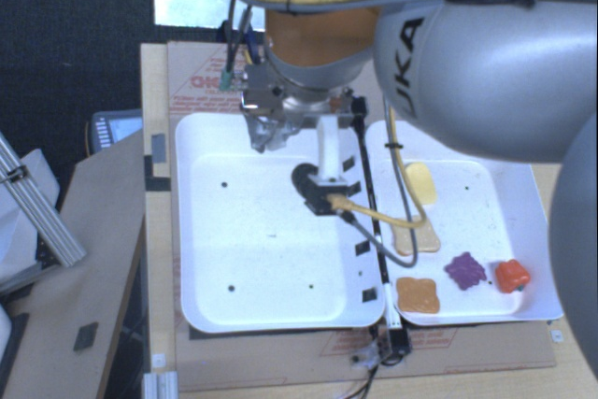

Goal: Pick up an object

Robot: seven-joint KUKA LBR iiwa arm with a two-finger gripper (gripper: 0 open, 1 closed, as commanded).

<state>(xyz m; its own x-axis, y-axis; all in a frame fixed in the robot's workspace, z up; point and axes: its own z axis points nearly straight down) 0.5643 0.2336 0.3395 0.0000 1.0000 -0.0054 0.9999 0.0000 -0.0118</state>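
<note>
My gripper (269, 134) hangs low over the far part of the left bin (192, 294), under the orange wrist band. I see nothing held in it. The loose objects all lie in the right bin (533, 201): a pale yellow piece (420, 182) near its middle, a tan flat piece (418, 239) just in front of it, an orange waffle-like square (418, 295) at the front left corner, a purple lump (464, 270) and a red-orange lump (511, 276) at the front right. The gripper is well left of all of them.
The big grey arm covers the far right of the scene and the right bin's back edge. A yellow cable loops down across the divide between the bins. Cardboard lies under both bins, and a metal rail stands off the bench at the left.
</note>
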